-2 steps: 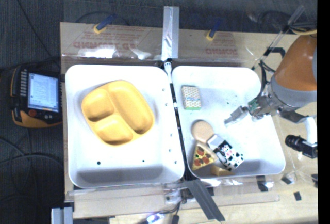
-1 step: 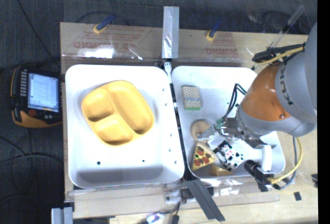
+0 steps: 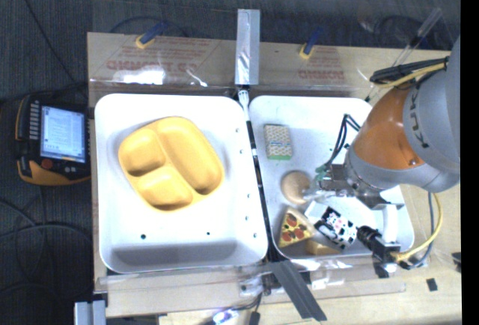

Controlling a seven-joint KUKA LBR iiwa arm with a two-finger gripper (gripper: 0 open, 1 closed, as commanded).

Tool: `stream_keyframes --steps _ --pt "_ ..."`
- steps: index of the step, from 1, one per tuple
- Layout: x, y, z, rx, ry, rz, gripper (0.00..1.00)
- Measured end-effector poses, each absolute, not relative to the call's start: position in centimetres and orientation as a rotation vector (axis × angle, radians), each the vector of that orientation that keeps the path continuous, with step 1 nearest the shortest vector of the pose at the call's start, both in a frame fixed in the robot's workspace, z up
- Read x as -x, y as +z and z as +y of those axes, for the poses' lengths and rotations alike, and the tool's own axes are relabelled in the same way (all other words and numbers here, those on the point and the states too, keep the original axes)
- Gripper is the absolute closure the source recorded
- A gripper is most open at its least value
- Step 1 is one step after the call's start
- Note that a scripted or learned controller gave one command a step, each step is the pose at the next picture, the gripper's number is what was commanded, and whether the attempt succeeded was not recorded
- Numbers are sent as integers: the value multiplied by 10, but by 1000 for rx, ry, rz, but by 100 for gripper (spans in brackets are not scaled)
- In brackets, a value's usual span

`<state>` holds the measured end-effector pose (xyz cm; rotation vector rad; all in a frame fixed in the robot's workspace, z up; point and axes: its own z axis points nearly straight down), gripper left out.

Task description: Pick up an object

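Observation:
In the right bin [image 3: 329, 110] lie a small patterned green-and-tan block [image 3: 278, 141] at the back left, a tan round piece [image 3: 294, 184] in the middle, a toy pizza slice [image 3: 296, 230] at the front left, and a black-and-white spotted toy [image 3: 336, 225] beside it. My gripper [image 3: 323, 189] hangs low over the middle of this bin, just right of the tan round piece and above the spotted toy. Nothing can be seen held in it. The arm's grey and orange body covers the bin's right side.
The left bin [image 3: 112, 241] holds a yellow divided plate [image 3: 171, 162]. A ridge [image 3: 254, 166] separates the two bins. A handheld screen unit [image 3: 54, 138] lies off the bench to the left. Yellow clips [image 3: 150, 36] hold the back board.

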<state>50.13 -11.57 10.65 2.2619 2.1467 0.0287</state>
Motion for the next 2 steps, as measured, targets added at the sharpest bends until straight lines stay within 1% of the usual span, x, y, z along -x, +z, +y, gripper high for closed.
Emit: stream_keyframes --steps 1,2 --pt "-500 105 -116 -2264 25 2148 0" --pt "-579 106 -102 -2395 -5 2031 0"
